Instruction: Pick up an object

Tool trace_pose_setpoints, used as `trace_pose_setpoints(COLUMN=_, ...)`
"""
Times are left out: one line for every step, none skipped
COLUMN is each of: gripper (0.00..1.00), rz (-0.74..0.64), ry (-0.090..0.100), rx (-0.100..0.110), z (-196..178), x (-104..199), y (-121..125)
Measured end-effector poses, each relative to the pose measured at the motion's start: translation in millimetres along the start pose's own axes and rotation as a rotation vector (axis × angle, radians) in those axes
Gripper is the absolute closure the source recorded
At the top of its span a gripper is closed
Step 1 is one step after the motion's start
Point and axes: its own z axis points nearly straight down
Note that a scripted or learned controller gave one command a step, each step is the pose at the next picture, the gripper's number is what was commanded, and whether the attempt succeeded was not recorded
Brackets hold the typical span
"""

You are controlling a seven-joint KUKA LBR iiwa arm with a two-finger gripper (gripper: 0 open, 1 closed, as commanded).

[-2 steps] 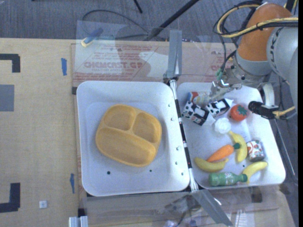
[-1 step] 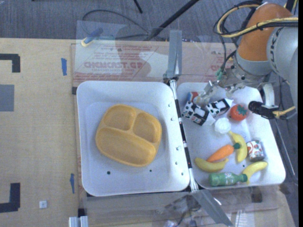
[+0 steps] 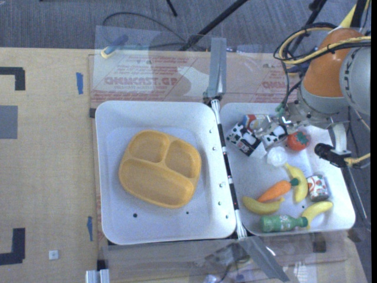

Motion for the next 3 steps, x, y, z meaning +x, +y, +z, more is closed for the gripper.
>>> trace_pose_setpoints(gripper=0.00, rz=-0.073, ry=-0.007, rx=0.000, z=18.2, x=23.6, y=41.7)
trace_pose_setpoints(gripper=0.00, rz=-0.311, ry=0.013, rx=0.016, z=20.9, x=0.5, y=35.2)
trace_pose_setpoints(gripper=0.00, rz=-0.252, ry=0.009, rx=0.018, z=35.9, x=-1.5, y=22.5)
